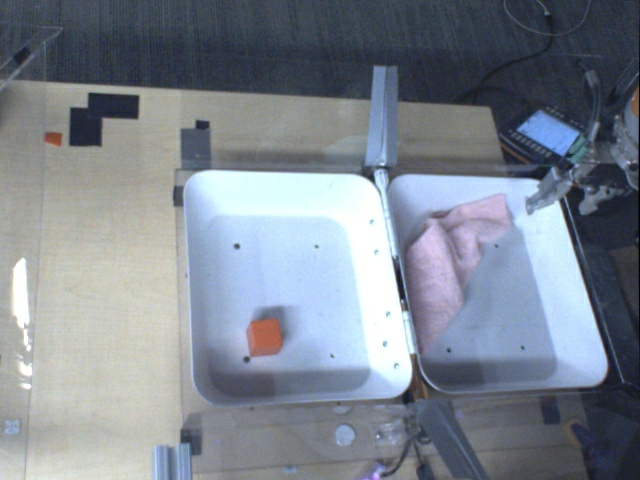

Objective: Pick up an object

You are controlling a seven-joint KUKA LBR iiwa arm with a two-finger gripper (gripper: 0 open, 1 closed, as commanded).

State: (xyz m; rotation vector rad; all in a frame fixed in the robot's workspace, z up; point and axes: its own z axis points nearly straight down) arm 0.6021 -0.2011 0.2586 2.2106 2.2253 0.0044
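Lying well off to my gripper's (560, 190) left, the orange block (265, 337) sits in the left bin (210, 268). Nearer, just below-left of me, a pink cloth (450, 258) is crumpled in the right bin (560, 318). I hover over that bin's upper right corner, carrying nothing; my grip state is unclear.
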